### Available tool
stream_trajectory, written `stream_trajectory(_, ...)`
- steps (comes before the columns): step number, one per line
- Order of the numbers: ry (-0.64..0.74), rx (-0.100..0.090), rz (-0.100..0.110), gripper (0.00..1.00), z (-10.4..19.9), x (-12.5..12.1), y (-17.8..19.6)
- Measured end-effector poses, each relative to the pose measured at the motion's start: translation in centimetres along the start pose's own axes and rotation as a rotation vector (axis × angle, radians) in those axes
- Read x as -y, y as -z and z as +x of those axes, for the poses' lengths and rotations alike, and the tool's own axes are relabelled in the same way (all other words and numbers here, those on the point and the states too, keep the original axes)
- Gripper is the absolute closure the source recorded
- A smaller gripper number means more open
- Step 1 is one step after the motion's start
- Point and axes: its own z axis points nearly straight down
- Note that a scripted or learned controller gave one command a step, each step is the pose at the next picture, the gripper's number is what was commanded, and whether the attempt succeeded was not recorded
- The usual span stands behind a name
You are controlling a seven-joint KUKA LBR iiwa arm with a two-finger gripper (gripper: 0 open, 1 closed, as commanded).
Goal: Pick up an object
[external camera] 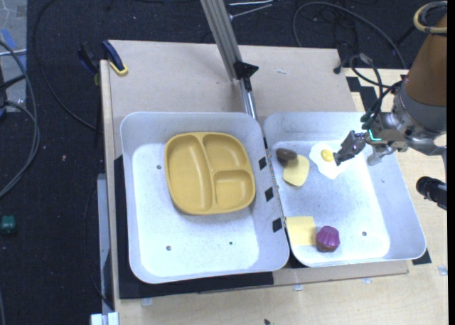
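**Fried egg under the claw**

Fried egg (328, 161) lies in the right bin (370, 206), touching the claw's (348, 150) dark tips. Whether the claw grips it, I cannot tell. Yellow plate (210, 173) sits in the left bin (149, 195).

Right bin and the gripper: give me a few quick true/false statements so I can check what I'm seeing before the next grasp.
1. The yellow divided tray lies in the left bin. True.
2. The purple object is at the far end of the right bin, beside the arm. False: it lies near the front edge, next to the yellow square block.
3. The gripper is over the right bin, close to the fried egg toy. True.
4. The brown object sits inside the tray. False: it is in the right bin, touching the pale yellow piece.
5. The tray has three compartments. True.
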Motion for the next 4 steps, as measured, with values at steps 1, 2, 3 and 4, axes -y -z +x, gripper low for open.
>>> stream_trajectory(1, 0.0, 0.0, -0.002, 0.0, 0.0, 0.0, 0.1)
stream_trajectory(2, -0.003, -0.001, 0.003, 0.0, 0.1, 0.6, -6.1)
stream_trajectory(3, -0.003, -0.001, 0.003, 0.0, -0.4, 1.4, -11.9)
stream_trajectory(4, -0.002, -0.001, 0.003, 0.0, 0.1, 2.0, -16.5)
